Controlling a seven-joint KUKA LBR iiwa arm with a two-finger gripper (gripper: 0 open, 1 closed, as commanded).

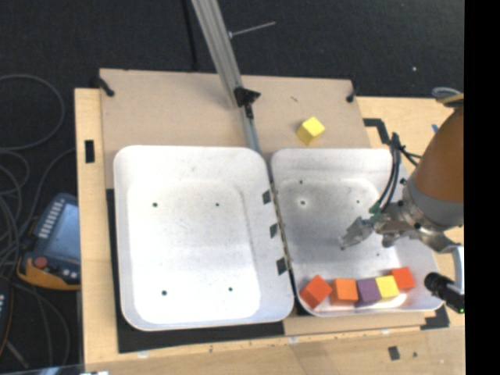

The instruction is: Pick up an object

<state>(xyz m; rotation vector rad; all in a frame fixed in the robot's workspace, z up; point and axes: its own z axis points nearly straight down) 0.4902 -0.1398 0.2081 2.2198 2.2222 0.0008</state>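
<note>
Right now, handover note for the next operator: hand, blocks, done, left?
Hand: over the right bin, mid-area, above the block row; nothing seen between its fingers.
Blocks: five in a row along the right bin's near edge: orange-red block, orange block, purple block, yellow block, red-orange block. One stray yellow cube sits on the bench board behind the bins.
Left bin: no blocks seen.
Done: no pick yet.
Left: descend on a block, close, lift.
</note>
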